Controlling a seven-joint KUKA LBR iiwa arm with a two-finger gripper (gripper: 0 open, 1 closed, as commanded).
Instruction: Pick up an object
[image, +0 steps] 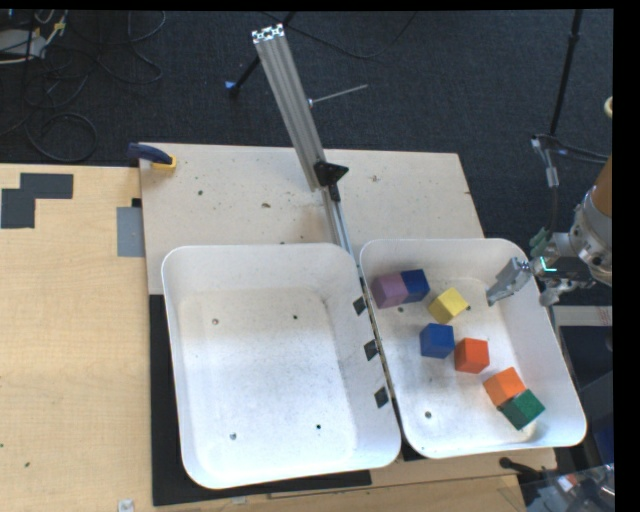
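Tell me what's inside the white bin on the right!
The right bin holds seven blocks: purple, two blue, yellow, red, orange and green. The purple block partly hides the blue one behind it.

You can't make out how the end effector (510, 281) fingers stand, most of the arm (600, 225) behind it is cut off at the frame's edge, and left of it the purple block (389, 290) partly hides the blue block (415, 283).

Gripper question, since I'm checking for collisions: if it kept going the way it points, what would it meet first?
Probably the yellow block: the gripper points left and slightly down toward it. Depth is unclear.
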